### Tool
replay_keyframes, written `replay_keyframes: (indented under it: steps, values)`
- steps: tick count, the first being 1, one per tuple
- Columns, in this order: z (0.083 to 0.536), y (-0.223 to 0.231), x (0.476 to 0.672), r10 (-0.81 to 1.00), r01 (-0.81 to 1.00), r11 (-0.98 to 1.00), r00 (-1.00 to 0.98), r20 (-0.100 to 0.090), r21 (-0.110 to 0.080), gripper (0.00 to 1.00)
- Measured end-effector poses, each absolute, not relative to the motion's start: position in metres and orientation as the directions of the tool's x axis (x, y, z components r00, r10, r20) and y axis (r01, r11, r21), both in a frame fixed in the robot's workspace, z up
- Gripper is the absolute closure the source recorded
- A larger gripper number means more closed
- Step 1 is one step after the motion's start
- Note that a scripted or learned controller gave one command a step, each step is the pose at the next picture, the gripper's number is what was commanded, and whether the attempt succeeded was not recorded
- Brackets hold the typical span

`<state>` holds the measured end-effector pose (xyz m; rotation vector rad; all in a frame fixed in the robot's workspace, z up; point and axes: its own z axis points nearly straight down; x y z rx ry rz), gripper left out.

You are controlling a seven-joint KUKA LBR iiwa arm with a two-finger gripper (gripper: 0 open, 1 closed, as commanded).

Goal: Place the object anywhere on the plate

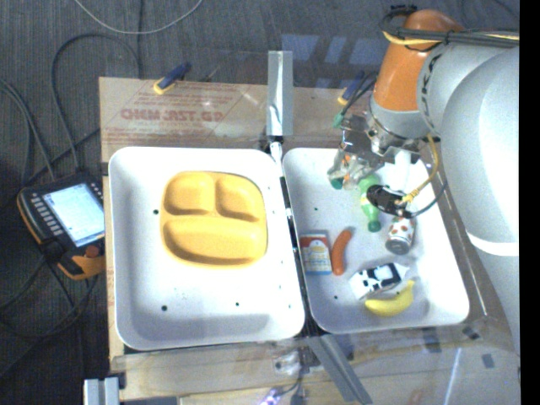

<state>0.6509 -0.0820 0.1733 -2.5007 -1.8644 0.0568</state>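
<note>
On the bench we record two shallow white bins of smooth moulded plastic with rounded corners, set side by side. The left bin (135, 310) bears one item: a yellow plate (215, 218), glossy, roughly rectangular with soft corners, divided into three compartments, two small ones toward the far side and one wide one toward the near side; it lies flat near the bin's middle.

The right bin (443, 306) holds the loose objects, all apart from the plate. We list: a small flat carton (316, 254) with a red printed face, near the bin's left wall; just beside it a slender orange-red sausage shape (339, 251), smooth and slightly curved; a small metal can (400, 235), cylindrical, lying tilted; a green object (373, 212) of rounded form between the can and the gripper, its exact kind unclear to us; a black-and-white toy (379, 278) of blocky form; and touching its near side a yellow banana (390, 300), curved and matte.

The grey arm with its orange band (407, 66) enters from the right. Its gripper (353, 173) hangs low over the far left part of the right bin; whether it is released, clenched or grasping anything we cannot tell.

Beyond the bins lies a brown board with red lettering (173, 112), and left of the bench a handheld pendant (66, 219) with a lit screen
</note>
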Motion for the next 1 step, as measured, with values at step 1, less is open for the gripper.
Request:
replay_keyframes:
  steps: [1]
  values:
    - [0.1834, -0.0024, 0.6050, 0.935, 0.935, -0.355, 0.355, -0.002, -0.005, 1.00]
